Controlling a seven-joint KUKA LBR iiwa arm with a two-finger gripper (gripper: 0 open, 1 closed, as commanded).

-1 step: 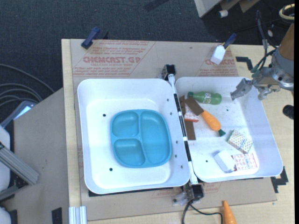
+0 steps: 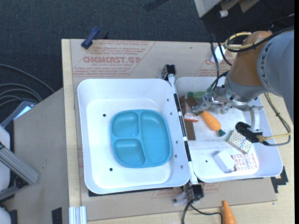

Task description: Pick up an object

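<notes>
Now — carrot point(image 2: 211, 121) just beside jaws point(image 2: 209, 102) | right bin point(image 2: 271, 164) | grip state: cannot tell

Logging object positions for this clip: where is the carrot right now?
The carrot lies in the right bin, in its upper-middle area, just below the gripper and up-left of the patterned box.

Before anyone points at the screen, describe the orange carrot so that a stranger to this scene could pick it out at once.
Find the right bin of the two white ones. Near its middle, just below the gripper, lies the carrot, slanting down to the right. It is the one bright orange, tapered thing there; its neighbours are boxy or patterned.
</notes>
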